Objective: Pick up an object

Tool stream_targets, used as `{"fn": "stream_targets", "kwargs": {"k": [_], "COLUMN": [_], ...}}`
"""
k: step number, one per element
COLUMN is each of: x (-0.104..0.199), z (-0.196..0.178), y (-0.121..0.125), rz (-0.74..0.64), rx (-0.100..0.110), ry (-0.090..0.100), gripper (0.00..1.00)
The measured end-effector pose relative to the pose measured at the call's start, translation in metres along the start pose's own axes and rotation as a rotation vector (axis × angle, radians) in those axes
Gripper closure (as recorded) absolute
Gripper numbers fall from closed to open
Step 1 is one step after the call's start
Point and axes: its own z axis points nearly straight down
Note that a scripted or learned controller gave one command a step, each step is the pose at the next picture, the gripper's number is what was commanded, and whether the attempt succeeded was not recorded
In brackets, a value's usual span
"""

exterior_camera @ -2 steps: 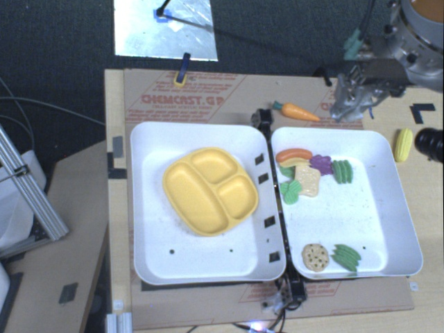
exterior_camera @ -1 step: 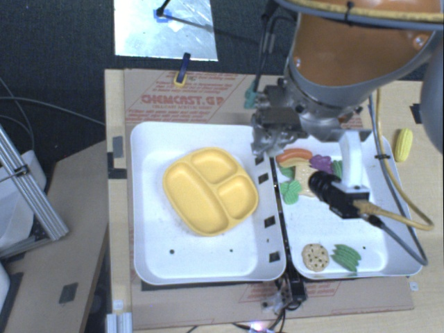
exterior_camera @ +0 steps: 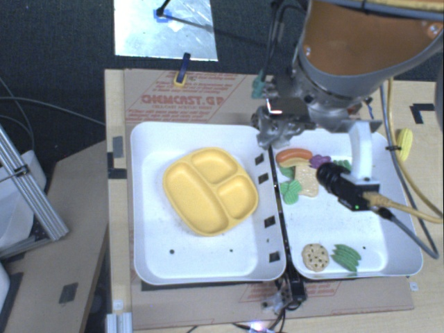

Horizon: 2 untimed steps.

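In the camera view, two white bins are seen side by side on the counter (exterior_camera: 118,207). A yellow plate (exterior_camera: 210,189) with three sections is laid in the left bin (exterior_camera: 149,255). Small toy foods are gathered in the right bin (exterior_camera: 395,255): a hot dog (exterior_camera: 294,157), a purple piece (exterior_camera: 320,161), a cookie (exterior_camera: 316,257) and green pea pods (exterior_camera: 346,255). A pale piece and a green one (exterior_camera: 290,191) beside the hot dog are partly covered, and perhaps they are bread and a leaf. The big grey and orange arm (exterior_camera: 368,40) is cut off at the top edge. The hand (exterior_camera: 281,127) is hung just above the hot dog, at the back of the right bin. Its tips are hidden under the wrist, so whether it is released or clenched cannot be told.
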Motion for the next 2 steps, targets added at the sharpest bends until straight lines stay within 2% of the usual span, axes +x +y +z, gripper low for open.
{"fn": "stream_targets", "kwargs": {"k": [2], "x": [0.001], "z": [-0.022], "y": [0.001], "rz": [-0.009], "rx": [-0.005], "ry": [0.001], "gripper": [1.00]}}
